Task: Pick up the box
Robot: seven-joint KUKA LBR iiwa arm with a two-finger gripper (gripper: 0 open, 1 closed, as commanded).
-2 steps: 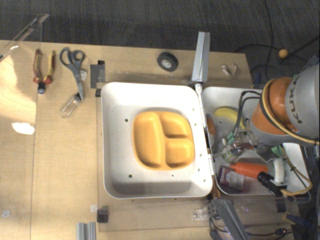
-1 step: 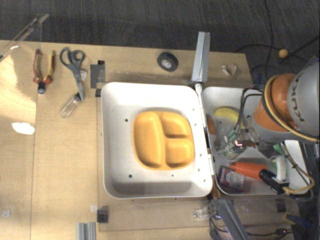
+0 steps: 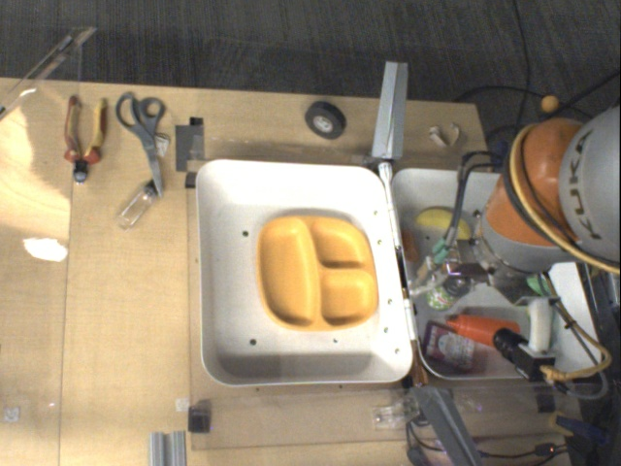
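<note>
Yellow tray [image 3: 316,269], scissors [image 3: 146,129], pliers [image 3: 82,134], tape roll [image 3: 325,119]

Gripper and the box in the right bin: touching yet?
Cannot tell. In the camera view the arm covers much of the right bin, and the gripper's tips merge with the clutter beneath them.

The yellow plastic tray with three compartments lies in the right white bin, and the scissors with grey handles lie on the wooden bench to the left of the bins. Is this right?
Not quite. The yellow plastic tray with three compartments lies in the left white bin, not the right one, as the camera view shows. The rest holds: the scissors with grey handles lie on the wooden bench to the left of the bins.
</note>
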